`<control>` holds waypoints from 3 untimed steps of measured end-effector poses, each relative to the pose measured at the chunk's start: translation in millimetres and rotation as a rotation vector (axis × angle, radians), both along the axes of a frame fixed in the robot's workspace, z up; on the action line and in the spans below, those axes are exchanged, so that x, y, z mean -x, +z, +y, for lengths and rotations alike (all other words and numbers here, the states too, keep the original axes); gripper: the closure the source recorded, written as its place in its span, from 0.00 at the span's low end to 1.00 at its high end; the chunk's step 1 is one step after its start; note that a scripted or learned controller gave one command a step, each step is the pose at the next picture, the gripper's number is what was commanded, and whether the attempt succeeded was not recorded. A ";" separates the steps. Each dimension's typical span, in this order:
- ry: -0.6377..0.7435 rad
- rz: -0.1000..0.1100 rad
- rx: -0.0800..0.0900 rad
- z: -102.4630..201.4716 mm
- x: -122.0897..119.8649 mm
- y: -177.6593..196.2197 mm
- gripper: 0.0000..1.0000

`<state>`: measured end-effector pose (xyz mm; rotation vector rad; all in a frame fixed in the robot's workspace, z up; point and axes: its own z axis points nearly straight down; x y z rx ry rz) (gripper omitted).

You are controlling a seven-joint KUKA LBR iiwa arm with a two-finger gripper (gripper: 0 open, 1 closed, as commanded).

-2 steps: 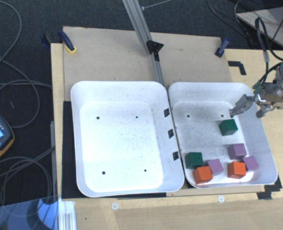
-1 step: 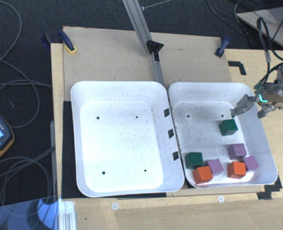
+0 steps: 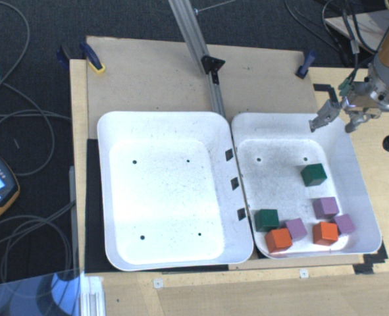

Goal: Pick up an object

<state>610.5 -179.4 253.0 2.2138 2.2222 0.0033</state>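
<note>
The right bin (image 3: pixel 349 151) holds several small blocks. A green block (image 3: pixel 313 174) lies near its middle and a darker green one (image 3: pixel 266 218) sits at the front left. Two orange blocks (image 3: pixel 279 239) (image 3: pixel 325 232) and three purple blocks (image 3: pixel 325 207) (image 3: pixel 295 228) (image 3: pixel 344 224) cluster along the front. My gripper (image 3: pixel 337 120) hovers over the bin's far right rim, above and behind the green block. Its two fingers are spread apart with nothing between them.
The left bin (image 3: pixel 115 131) lies beside the right one, with black clips along their shared edge. A metal pole (image 3: pixel 191 28) slants up from behind the bins. Blue clamps hold the board's far corners. Cables lie on the floor at left.
</note>
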 end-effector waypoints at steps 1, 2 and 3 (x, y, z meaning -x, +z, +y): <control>0.005 0.012 -0.007 102.3 -42.2 -88.3 0.00; -0.006 -0.004 -0.001 84.9 2.3 22.1 0.00; -0.005 -0.007 0.001 54.8 11.5 159.6 0.00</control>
